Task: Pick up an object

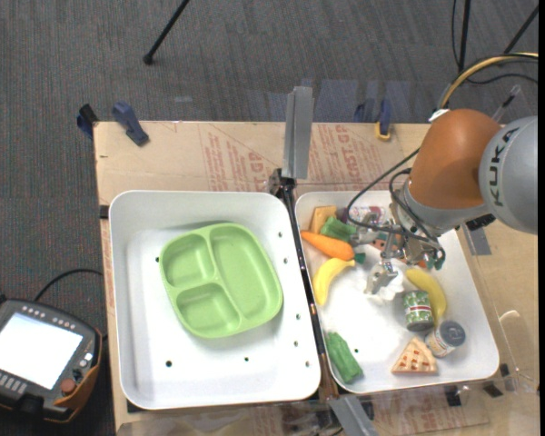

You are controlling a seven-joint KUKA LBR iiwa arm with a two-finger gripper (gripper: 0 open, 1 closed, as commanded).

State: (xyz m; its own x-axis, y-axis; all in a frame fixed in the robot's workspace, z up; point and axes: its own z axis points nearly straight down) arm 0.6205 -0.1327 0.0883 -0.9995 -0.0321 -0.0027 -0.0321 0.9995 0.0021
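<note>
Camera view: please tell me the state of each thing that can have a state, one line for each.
Gripper: low over the right bin, nothing seen between its fingers.
Green plate: right way up in the left bin, compartments hold nothing.
Can: upright.
Small jar: lying on its side.
Pizza slice: lying flat.
Handheld screen: lit.

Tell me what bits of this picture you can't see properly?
- Gripper, camera view: too small and blurred to tell if its fingers are open or shut.
- Can: label too small to read.
- Objects under the arm's wrist: partly hidden by cables and arm.
- Handheld screen: washed out white, cut by the edge.
</note>
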